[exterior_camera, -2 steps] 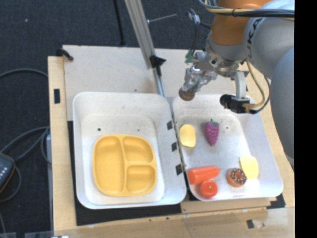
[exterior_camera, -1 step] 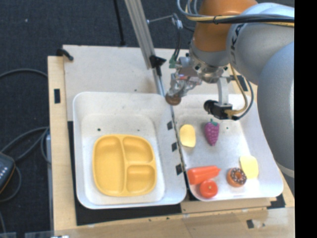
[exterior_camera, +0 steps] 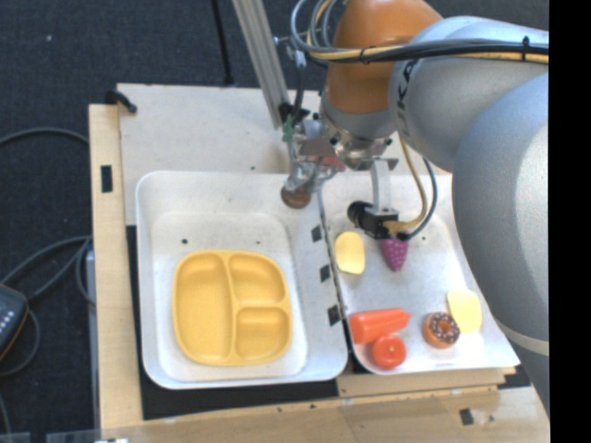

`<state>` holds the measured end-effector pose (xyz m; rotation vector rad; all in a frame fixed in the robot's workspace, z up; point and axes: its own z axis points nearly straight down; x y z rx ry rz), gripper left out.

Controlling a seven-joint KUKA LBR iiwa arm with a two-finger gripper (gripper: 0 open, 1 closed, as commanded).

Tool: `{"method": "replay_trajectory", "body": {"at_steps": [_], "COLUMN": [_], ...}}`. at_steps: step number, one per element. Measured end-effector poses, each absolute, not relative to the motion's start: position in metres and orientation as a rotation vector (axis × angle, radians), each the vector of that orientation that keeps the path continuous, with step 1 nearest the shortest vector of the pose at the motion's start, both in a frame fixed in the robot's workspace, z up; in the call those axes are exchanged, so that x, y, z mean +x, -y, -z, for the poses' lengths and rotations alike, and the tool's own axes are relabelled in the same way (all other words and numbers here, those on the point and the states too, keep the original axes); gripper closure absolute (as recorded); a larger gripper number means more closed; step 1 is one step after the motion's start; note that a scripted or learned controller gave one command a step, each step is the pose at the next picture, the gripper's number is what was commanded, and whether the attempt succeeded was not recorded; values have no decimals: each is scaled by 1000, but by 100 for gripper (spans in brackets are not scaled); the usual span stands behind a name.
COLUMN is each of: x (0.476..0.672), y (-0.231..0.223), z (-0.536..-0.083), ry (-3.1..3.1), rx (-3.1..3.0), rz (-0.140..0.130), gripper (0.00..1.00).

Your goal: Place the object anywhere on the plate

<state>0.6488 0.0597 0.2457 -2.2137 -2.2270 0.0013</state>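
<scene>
A yellow plate [exterior_camera: 231,305] with three compartments lies in the left bin [exterior_camera: 162,201], toward its near side. My gripper [exterior_camera: 297,185] hangs over the far right corner of that bin, close to the divide between the two bins. A small round brown object [exterior_camera: 295,196] sits between the fingertips, lifted off the bin floor. It is well beyond the plate's far right corner.
The right bin [exterior_camera: 480,349] holds a pale yellow piece [exterior_camera: 350,252], purple grapes [exterior_camera: 395,253], a carrot [exterior_camera: 377,322], a tomato [exterior_camera: 389,352], a donut [exterior_camera: 441,329] and a yellow piece [exterior_camera: 464,310]. A metal post [exterior_camera: 259,44] rises behind the gripper.
</scene>
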Motion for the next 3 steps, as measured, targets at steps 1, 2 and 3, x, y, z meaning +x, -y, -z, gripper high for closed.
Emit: {"method": "replay_trajectory", "body": {"at_steps": [1,2,3], "x": [640,621,622], "y": [-120,-166,-163], "z": [-240,-233,-233], "ry": [2228,2228,2223], "rx": [-2211,-2212,-2219], "rz": [-1,-1,-1], "gripper": [100,100,0]}}
